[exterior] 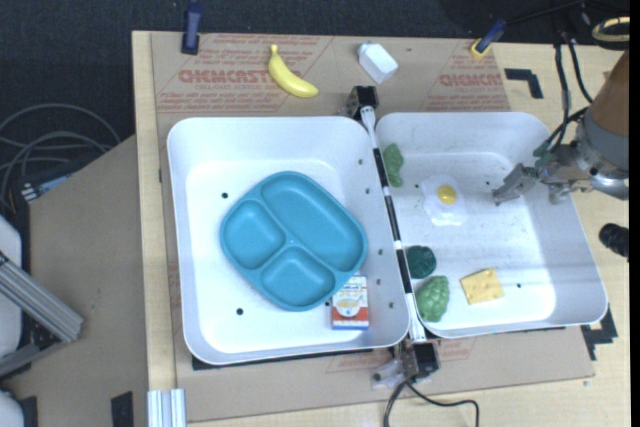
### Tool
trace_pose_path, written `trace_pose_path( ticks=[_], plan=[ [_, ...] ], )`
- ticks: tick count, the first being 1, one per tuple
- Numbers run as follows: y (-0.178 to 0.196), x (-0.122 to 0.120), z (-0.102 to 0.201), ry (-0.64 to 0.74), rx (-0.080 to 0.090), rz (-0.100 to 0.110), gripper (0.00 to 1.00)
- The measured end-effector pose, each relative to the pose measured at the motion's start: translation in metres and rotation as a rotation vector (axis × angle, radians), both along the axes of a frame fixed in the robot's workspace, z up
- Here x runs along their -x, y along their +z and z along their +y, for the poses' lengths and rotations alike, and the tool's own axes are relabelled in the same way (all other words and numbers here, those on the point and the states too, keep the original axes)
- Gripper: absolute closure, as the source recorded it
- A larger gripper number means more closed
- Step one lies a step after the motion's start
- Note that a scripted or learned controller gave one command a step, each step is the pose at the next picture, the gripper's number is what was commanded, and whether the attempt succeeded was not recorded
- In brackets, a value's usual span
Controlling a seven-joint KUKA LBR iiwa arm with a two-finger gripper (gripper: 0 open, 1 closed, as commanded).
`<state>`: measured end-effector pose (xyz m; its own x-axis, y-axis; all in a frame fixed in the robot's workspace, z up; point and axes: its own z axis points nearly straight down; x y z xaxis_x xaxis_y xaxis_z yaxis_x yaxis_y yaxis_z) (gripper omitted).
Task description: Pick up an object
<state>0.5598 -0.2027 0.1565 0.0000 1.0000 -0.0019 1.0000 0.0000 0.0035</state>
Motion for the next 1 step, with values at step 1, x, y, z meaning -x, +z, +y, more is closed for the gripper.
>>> trace_pose_path(
  ticks=[1],
  plan=[
    [-0.0181, 0.0073, 0.085, 0.002, -0.004, 0.005, 0.0]
  ],
)
